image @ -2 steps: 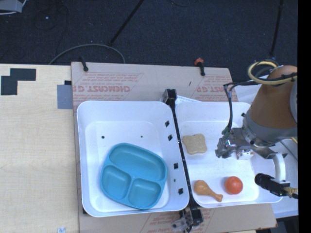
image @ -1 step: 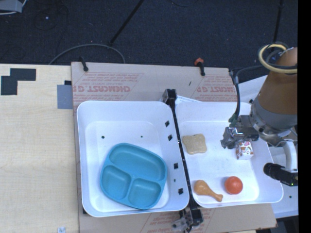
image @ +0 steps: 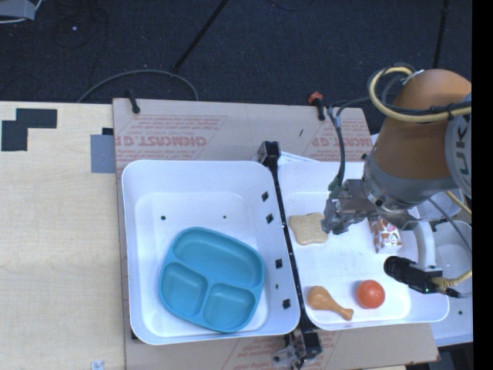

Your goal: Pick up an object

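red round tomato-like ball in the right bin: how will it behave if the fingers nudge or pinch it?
The red round ball looks smooth and near spherical, so a nudge would probably roll it. It lies loose on the flat floor of the right white bin, apart from the tan drumstick-shaped toy, so nothing checks it. A pinch off-centre may squirt it out.

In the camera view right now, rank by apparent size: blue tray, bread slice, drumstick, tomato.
1. blue tray, clearly largest
2. bread slice and drumstick, too alike to separate
3. tomato, smallest

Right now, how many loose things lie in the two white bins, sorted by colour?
Blue: 1, the divided tray
Tan: 2, the flat slice and the drumstick-shaped piece
Red: 1, the ball
White with red print: 1, the small carton
Total: 5
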Tool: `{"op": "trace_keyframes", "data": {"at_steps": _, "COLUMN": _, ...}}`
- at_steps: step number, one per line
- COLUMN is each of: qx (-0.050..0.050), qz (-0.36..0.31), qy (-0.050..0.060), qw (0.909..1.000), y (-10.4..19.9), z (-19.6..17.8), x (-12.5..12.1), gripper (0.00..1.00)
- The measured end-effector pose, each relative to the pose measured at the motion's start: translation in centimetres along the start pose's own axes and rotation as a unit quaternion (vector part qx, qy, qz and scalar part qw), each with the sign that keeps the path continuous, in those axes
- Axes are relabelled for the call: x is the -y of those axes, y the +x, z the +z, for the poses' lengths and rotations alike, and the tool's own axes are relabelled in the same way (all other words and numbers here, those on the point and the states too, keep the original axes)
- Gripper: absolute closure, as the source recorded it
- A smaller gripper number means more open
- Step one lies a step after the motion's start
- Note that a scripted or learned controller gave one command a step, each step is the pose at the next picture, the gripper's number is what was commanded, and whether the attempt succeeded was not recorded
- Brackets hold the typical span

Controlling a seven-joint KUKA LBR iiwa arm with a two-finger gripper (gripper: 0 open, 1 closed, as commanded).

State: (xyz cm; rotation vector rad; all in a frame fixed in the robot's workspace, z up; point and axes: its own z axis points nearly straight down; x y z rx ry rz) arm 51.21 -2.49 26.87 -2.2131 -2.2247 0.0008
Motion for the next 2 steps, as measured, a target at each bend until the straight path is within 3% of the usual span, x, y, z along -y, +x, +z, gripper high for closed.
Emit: {"op": "trace_keyframes", "data": {"at_steps": 2, "qx": 0.0, "qz": 0.0, "qy": 0.002, "qw": 1.0, "y": 10.3, "z": 2.4, "x": 0.9, "gripper": 1.0}}
